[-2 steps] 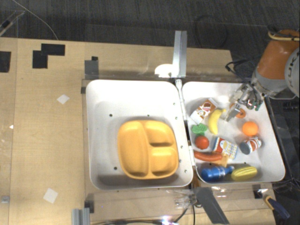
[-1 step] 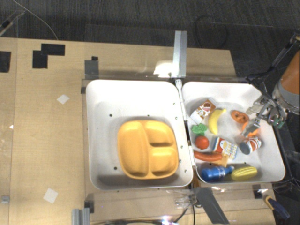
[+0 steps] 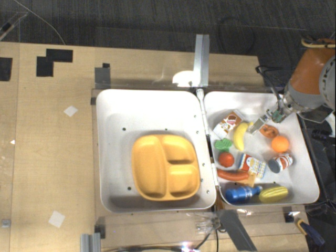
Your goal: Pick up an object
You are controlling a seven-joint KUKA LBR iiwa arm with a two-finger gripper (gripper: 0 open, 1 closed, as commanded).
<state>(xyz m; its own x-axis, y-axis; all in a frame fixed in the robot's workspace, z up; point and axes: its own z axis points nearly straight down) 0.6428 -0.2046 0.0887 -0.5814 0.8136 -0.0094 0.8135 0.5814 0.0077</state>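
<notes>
Gripper (image 3: pixel 261 124): low over the far part of the right bin (image 3: pixel 310 164), reaching in from the right side — whether its fingers are apart or together cannot be told, and nothing can be seen between them.
Arm (image 3: pixel 310 83): grey with an orange band, at the right edge, beyond the right bin's far right corner.
Landmark: the banana (image 3: pixel 240 136), upright-ish and yellow, near the middle of the right bin.
Carton with red print (image 3: pixel 228 124): just left of the banana, toward the far side, touching it or nearly so.
Green piece (image 3: pixel 222 145): just left of the banana's near end.
Tomato (image 3: pixel 226 159): near side of the banana, below the green piece.
Gripper tip relative to banana: just right of its far end, close beside it — contact cannot be judged.
Orange ball (image 3: pixel 280 144): well right of the banana.
Orange-brown item (image 3: pixel 269 131): between the banana and the orange ball, just under the gripper.
Small box (image 3: pixel 252 166): on the near side of the banana, tilted.
Red and white can (image 3: pixel 280 163): right of the small box, lying on its side.
Red sausage-shaped piece (image 3: pixel 232 175): nearer than the tomato.
Blue bottle (image 3: pixel 241 193): lying at the near wall.
Yellow-green item (image 3: pixel 273 193): beside the blue bottle, to its right.
Left bin (image 3: pixel 113 140): well left of the banana, holding a yellow divided tray (image 3: pixel 165 166).
</notes>
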